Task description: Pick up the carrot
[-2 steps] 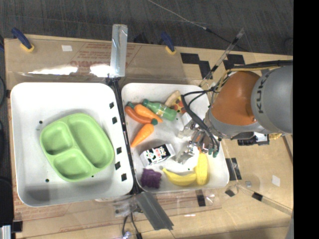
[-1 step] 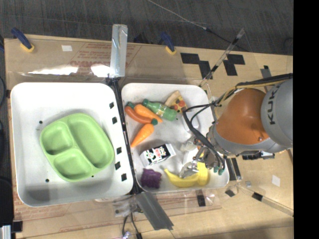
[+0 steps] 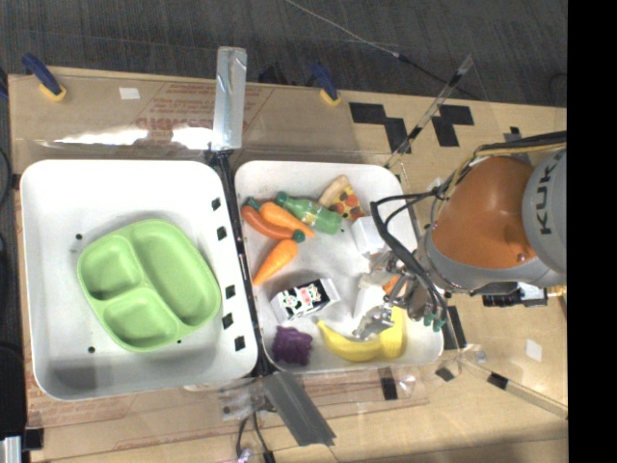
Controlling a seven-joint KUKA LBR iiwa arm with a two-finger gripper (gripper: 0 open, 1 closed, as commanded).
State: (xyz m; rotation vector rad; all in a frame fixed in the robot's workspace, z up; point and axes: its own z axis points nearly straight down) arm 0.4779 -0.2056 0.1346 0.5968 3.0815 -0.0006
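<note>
An orange carrot (image 3: 276, 259) lies slanted in the left half of the right bin (image 3: 289, 174), close to the divider. A second orange carrot-like piece (image 3: 271, 221) with a green end rests just above it, against a green bottle (image 3: 310, 213). My gripper (image 3: 376, 320) hangs low at the bin's lower right, over the top of a yellow banana (image 3: 362, 343). It is well to the right of both carrots and touches neither. The arm's orange band (image 3: 482, 225) stands over the bin's right rim.
The right bin also holds a pizza slice (image 3: 339, 197), a black-and-white milk carton (image 3: 304, 298), a purple grape bunch (image 3: 292, 345) and a white object (image 3: 366, 234). A green divided plate (image 3: 147, 283) sits in the left bin (image 3: 48, 191). Cables loop near the wrist.
</note>
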